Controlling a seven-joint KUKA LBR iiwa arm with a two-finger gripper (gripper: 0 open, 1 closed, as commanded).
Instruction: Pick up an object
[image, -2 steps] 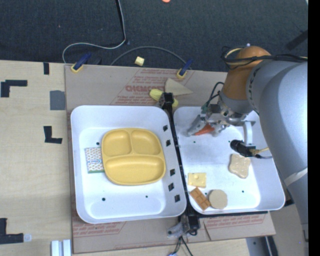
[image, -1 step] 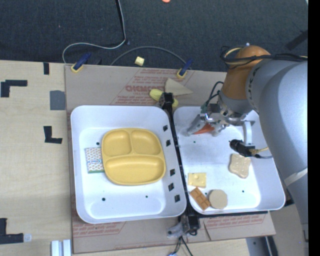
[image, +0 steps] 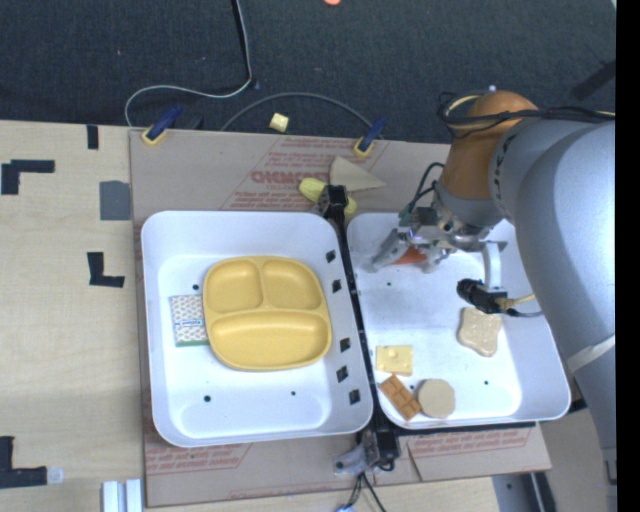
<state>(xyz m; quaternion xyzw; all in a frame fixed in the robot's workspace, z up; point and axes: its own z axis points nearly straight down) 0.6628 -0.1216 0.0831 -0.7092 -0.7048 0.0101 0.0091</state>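
Objects for picking: several small food-like pieces lie in the right bin (image: 530, 395), all on its floor.
Landmark: the black divider (image: 345, 300) where the two bins meet; places below are given from it.
Yellow square piece (image: 394, 359): just right of the divider, toward the near end of the right bin.
Brown waffle-like bar (image: 400, 396): just right of the divider, nearer the bin's front edge than the yellow square and close below it.
Round tan disc (image: 436, 398): right of the bar, touching or almost touching it.
Pale toast-shaped piece (image: 480, 331): well right of the divider, near the middle of the right bin.
Small orange-red item (image: 411, 256): right of the divider at the bin's far end, partly hidden under the jaws.
Jaws (image: 405, 250): low over the far end of the right bin, a short way right of the divider; one grey finger (image: 383, 257) slants toward the divider. Whether they are wide, narrow or holding the orange-red item cannot be told.
Arm (image: 560, 200): grey, with an orange band (image: 478, 160), coming in from the right over the right bin.
Left bin (image: 160, 330): left of the divider, holding a yellow sectioned plate (image: 266, 311) with a small patterned pad (image: 187, 319) at the plate's far-left side, touching it.
Tabletop (image: 60, 330): light wood with a cardboard sheet (image: 290, 165) under both bins.
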